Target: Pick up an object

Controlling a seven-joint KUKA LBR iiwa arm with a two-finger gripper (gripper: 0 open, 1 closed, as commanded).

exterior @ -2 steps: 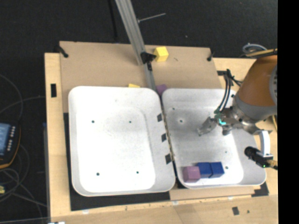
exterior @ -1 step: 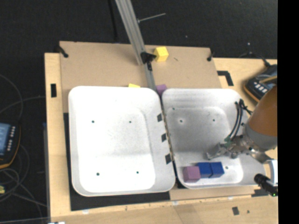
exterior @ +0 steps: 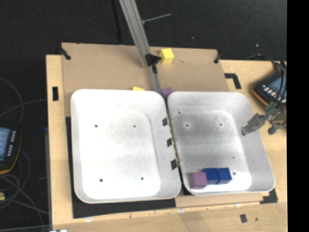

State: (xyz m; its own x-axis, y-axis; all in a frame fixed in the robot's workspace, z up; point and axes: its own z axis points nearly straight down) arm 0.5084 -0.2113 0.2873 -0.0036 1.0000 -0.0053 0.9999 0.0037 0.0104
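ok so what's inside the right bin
The right bin holds a purple block and a blue block side by side near its front edge. The gripper hangs over its right rim. Anything under the blocks is covered.

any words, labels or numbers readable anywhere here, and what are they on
None can be read.
The handheld device with the orange rim at the right edge has a panel with marks too blurred to read.
The device at the left edge has a lit screen, too small and blurred to read.
The purple block, the blue block and the two white bins show no print.
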